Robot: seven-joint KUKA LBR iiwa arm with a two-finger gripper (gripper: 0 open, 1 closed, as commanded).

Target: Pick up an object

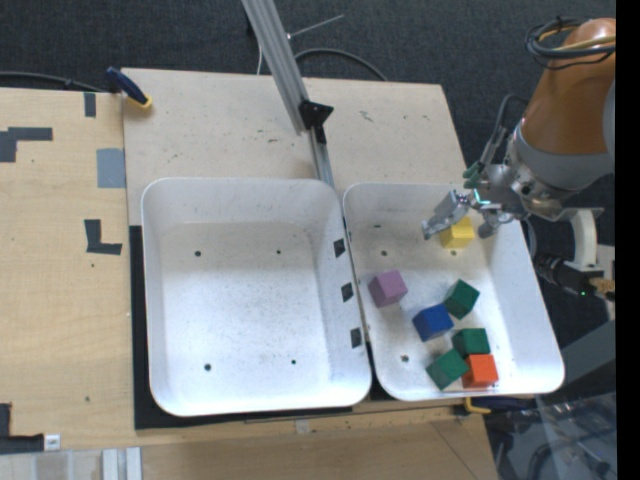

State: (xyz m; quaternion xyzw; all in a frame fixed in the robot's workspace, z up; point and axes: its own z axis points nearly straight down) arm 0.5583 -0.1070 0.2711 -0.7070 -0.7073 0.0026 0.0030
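Fingers: the two grey metal fingers [440,223] of the two-finger gripper [462,220] stand spread apart, one at the left of a small yellow cube and one at its right – nothing is seen clamped between them.
Yellow cube: the small yellow cube [460,234] lies on the floor of the right-hand shallow white bin [520,268], in its upper part near the far right wall, just under the fingertips; whether they touch it cannot be told.
Arm: the grey arm with the orange band [570,88] comes in from the right, above the bin's upper right corner.
Other blocks: a pale purple cube [388,288] sits near the middle of the same bin; a blue cube [432,321] and a dark green cube [462,298] lie just beside each other below the yellow one.
Near corner: two more green cubes [458,358] and an orange-red cube [482,370] cluster together.
Left side: the left-hand shallow white bin [170,218] lies alongside – their rims meet at the centre.
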